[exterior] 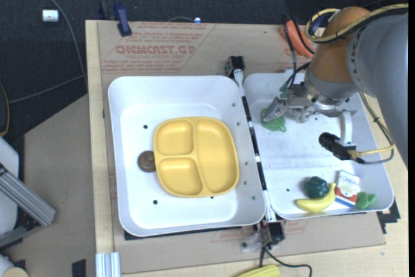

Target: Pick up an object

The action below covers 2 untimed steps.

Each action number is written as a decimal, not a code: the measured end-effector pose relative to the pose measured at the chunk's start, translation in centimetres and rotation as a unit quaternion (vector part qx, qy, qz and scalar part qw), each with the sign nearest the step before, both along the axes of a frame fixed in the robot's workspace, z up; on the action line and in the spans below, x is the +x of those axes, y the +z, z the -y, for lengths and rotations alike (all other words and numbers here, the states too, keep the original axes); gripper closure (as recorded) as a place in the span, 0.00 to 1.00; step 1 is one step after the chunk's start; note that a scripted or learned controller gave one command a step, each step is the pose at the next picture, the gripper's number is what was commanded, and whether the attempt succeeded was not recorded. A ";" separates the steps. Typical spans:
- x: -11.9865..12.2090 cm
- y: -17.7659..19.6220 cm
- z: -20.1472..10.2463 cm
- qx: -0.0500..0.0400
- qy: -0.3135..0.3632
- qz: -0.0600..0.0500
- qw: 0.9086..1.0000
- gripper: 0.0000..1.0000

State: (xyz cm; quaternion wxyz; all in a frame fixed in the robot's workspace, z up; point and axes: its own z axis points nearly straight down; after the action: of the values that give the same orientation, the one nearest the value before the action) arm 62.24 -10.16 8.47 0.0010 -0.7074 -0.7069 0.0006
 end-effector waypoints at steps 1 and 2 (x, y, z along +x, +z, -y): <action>-0.4 0.0 1.5 0.000 0.000 0.000 1.000 0.00; 1.2 0.0 0.1 0.000 0.001 0.002 1.000 0.00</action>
State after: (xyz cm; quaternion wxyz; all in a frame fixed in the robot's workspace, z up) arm 63.44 -10.23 8.47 -0.0008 -0.7069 -0.7073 -0.0006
